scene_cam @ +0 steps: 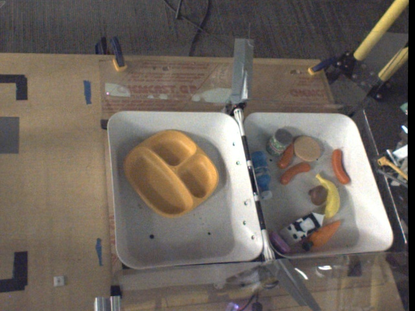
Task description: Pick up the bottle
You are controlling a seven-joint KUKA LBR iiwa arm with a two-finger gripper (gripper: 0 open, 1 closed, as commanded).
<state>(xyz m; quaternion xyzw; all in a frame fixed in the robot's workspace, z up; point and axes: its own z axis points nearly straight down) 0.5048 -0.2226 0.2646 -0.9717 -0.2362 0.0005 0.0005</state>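
Observation:
The bottle (261,173) is small and see-through with blue parts. It lies on its side in the right bin (363,193), tight against that bin's left wall, its length running from the far end toward the near end. An orange sausage (296,172) lies just to its right, and a round can (282,139) sits beyond its far end.
The right bin also holds a tan disc (307,148), a red sausage (340,166), a banana (331,197), a cow-patterned carton (302,227) and a carrot (324,233). An orange divided plate (172,172) sits in the left bin (130,238). A metal divider (241,76) stands between the bins.

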